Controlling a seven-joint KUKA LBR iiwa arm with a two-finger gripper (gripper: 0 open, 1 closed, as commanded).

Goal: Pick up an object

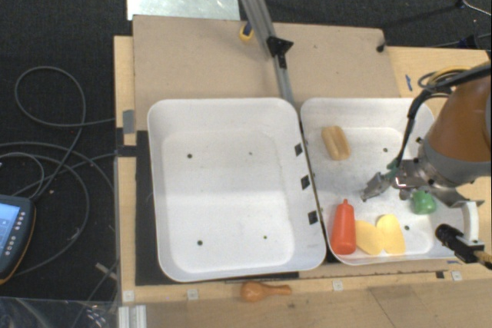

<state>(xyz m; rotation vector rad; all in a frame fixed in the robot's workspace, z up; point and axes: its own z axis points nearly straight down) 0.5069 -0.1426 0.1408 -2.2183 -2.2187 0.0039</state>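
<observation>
The arm (461,127) shows a broad orange band above a grey wrist collar — yellow and black cables loop over its top — ending in a grey metal gripper (382,186).

Two shallow white plastic bins sit side by side on the tabletop (231,57). The right bin (361,115) contains a tan bread roll (335,142) at rear, a red bottle (343,227) beside two yellow pieces (380,235) in front, and a green object (422,203) at right.
</observation>
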